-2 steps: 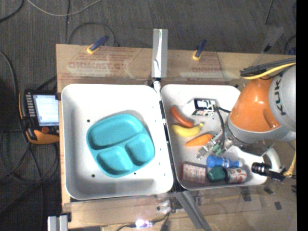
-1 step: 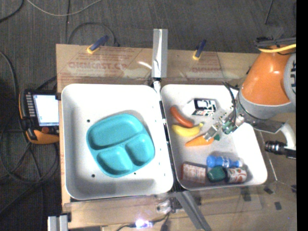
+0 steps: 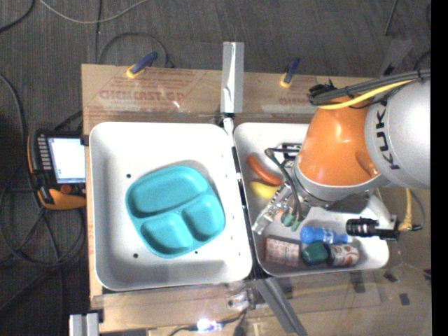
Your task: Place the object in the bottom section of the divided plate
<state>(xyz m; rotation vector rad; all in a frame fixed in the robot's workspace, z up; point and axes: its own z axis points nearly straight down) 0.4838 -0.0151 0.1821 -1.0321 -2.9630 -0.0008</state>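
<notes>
A turquoise divided plate (image 3: 175, 208) lies tilted in the left bin (image 3: 105, 257), with one large section and two smaller ones, all bare. My gripper (image 3: 274, 211) hangs low over the right bin (image 3: 381, 254), under the arm's orange band (image 3: 336, 149). It is just below a yellow banana-like piece (image 3: 263, 190) and an orange sausage-shaped item (image 3: 262, 168). The arm hides much of that bin. Nothing shows as held.
Along the right bin's front lie a labelled can (image 3: 281, 250), a blue bottle (image 3: 320, 234), a dark green object (image 3: 315, 253) and a second can (image 3: 344, 255). A metal post (image 3: 232, 75) stands behind the bins' shared wall. A handheld pendant (image 3: 59, 163) lies left of the bench.
</notes>
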